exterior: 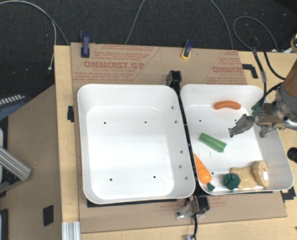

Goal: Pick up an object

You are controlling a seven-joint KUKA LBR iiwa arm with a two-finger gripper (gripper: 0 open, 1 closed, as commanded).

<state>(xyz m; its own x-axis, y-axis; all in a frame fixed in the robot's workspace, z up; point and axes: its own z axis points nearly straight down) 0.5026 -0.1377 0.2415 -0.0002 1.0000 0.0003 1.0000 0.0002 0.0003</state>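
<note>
The right bin (273, 149) holds several objects. An orange sausage-shaped piece (227, 105) lies near its far side and a green cylinder (212, 142) sits in the middle. A carrot (202, 170) rests along the left wall. At the front are a dark green lump (232, 180) and two tan bread-like pieces (252, 176). My gripper (251, 130) hovers over the right half of this bin, between the sausage piece and the bread pieces, a little right of the green cylinder. Its fingers are spread open with nothing between them.
The left bin (88, 149) sits beside the right one, joined by a black divider clip (174, 77). Both rest on a cardboard sheet (113, 59) held by blue and yellow clamps. Cables trail across the dark floor behind.
</note>
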